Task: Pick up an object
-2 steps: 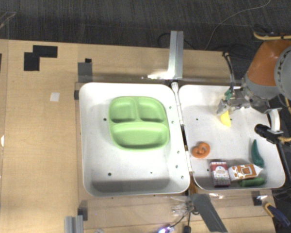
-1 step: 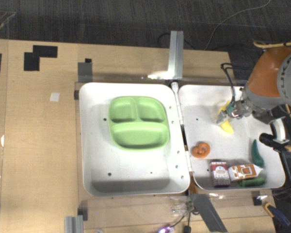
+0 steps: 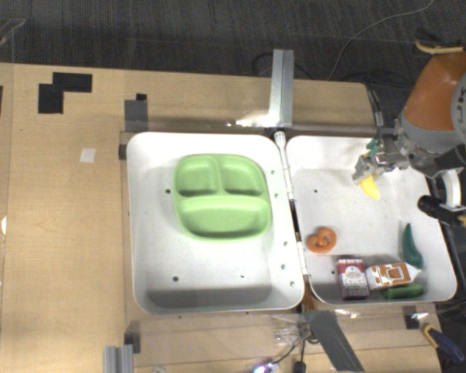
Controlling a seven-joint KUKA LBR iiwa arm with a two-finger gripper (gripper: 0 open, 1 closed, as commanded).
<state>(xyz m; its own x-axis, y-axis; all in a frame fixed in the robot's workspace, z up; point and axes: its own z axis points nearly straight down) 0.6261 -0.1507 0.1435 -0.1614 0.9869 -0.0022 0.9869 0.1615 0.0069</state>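
Green tray, orange ring

Yellow banana — right bin's far side

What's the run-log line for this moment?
gripper: right bin, far side, at yellow object | grasp: unconfirmed | left bin: green tray

Bright, even overhead light. Glare on the metal post and along the left bin's top rim. Soft shadow inside that bin's near wall; short, faint shadows under the green tray. Dark floor at top, little detail. Slightly soft throughout, small packets' print unreadable. Arm at right edge mildly blurred. Straight lines bent slightly near corners.
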